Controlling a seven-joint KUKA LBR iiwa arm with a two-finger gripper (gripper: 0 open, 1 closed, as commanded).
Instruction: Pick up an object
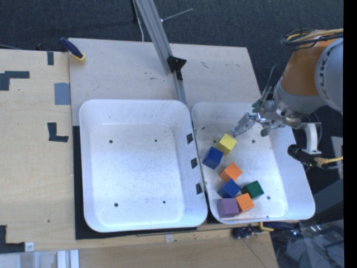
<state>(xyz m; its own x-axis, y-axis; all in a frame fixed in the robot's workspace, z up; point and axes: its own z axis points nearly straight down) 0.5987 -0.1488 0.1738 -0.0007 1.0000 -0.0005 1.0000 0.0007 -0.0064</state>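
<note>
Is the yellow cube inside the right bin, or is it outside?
Inside. The yellow cube rests on the floor of the right bin, within its rim, beside a blue cube. The gripper is apart from it.

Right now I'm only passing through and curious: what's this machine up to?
A grey robot arm with an orange band reaches in over the right-hand shallow white bin. Its gripper hangs just above and right of a small yellow cube, holding nothing. Blue, orange, green and purple cubes lie clustered nearby in that bin.
</note>
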